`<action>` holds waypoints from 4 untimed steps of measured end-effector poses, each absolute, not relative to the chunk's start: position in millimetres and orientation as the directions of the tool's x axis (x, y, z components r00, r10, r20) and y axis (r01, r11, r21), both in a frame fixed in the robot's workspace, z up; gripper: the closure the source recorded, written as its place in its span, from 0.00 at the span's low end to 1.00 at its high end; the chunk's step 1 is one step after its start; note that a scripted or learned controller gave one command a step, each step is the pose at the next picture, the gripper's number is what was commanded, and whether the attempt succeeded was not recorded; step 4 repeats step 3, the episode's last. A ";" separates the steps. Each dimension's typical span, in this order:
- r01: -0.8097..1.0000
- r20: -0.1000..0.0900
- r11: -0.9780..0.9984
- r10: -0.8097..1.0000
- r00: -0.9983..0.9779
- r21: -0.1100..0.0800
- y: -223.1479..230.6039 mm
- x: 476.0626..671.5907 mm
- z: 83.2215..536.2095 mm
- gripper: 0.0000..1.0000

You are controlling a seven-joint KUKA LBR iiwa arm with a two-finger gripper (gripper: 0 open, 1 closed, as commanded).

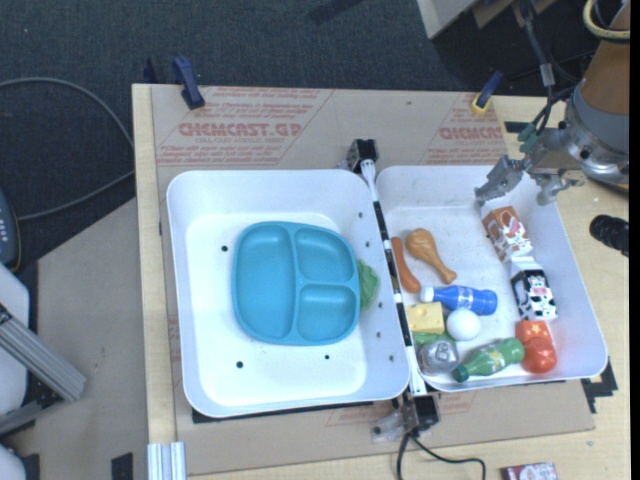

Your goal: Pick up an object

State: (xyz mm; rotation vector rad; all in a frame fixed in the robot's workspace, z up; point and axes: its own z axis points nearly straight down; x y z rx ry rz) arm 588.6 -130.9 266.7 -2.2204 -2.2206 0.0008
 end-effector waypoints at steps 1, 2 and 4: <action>1.000 0.001 0.001 1.000 -0.001 -0.003 -93.5 601.6 144.5 0.00; 1.000 0.001 -0.001 1.000 0.001 -0.003 -94.8 585.6 84.0 0.00; 1.000 0.001 -0.001 1.000 0.001 0.000 -94.7 586.4 94.4 1.00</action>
